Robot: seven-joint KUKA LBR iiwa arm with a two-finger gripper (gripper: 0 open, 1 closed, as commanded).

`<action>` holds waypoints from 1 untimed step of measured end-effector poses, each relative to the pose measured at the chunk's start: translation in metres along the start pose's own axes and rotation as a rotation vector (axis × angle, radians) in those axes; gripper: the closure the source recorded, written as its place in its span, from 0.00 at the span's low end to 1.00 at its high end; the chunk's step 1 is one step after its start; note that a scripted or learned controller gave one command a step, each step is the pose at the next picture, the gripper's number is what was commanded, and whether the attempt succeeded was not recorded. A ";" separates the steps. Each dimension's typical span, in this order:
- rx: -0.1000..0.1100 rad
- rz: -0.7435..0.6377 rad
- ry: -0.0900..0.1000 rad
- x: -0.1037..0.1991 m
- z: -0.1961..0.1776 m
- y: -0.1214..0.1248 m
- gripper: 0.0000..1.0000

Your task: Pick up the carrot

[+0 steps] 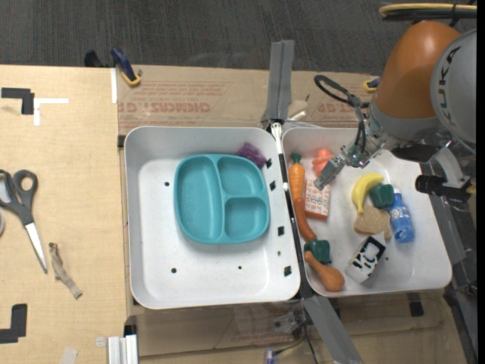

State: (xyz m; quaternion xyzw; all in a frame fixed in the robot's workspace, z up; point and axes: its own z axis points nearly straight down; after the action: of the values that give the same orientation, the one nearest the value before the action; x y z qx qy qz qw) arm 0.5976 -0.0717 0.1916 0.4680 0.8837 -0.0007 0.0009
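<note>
On the table's right bin (424, 279), the carrot (297, 179) lies against the left wall, beside a small carton (317, 200). The claw (330, 173) hovers just right of it, grasping nothing; whether it is spread cannot be told. Approach step: it should shift left and descend, with little room by the wall.

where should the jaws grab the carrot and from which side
Probably mid-body of the carrot, coming straight down from above. It lies flat and long beside the right bin's left wall, so close across its narrow width. The box sits close on its other side, so room is tight. The gripper is over that box.
</note>
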 end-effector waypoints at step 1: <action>0.001 0.191 0.001 0.022 0.000 0.040 0.00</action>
State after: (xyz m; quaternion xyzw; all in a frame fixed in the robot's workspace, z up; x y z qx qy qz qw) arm 0.6187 -0.0310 0.1911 0.5502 0.8351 -0.0010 0.0005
